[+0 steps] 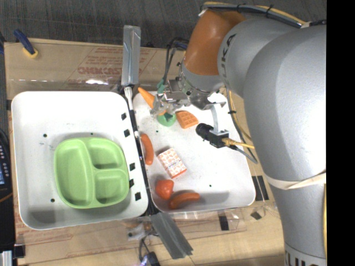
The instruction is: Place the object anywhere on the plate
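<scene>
Gripper (165,108) sat low in the right bin (233,173), right over a small green object (166,119); can't tell its state. Green divided plate (91,172) lay in the left bin (33,126), nothing on it.

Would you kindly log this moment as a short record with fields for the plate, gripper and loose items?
plate: green three-compartment plastic plate, in left white bin, nothing on it
gripper: two-finger gripper, low over small green object in right white bin
loose items: orange carrot, waffle piece, patterned box, tomato
</scene>
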Motion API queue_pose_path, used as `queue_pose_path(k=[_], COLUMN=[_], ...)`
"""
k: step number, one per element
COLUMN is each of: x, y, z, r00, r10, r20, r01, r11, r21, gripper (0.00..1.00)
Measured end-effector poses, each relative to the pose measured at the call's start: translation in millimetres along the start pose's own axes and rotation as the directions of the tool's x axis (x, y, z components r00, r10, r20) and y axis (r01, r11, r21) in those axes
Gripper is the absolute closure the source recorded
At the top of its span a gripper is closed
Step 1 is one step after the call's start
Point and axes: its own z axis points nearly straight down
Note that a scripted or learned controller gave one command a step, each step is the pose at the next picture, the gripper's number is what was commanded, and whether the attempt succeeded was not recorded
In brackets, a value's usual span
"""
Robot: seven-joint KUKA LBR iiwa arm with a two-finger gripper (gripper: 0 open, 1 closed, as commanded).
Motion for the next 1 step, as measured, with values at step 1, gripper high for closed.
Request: queue_pose_path(k=[1], x=[78.9], y=[-61.8], z=[0.7], r00=[0.993], r10=[-0.115], r20=[0.001], r01=[0.115], r11=[0.993], r21=[-0.001], gripper=[1.00])
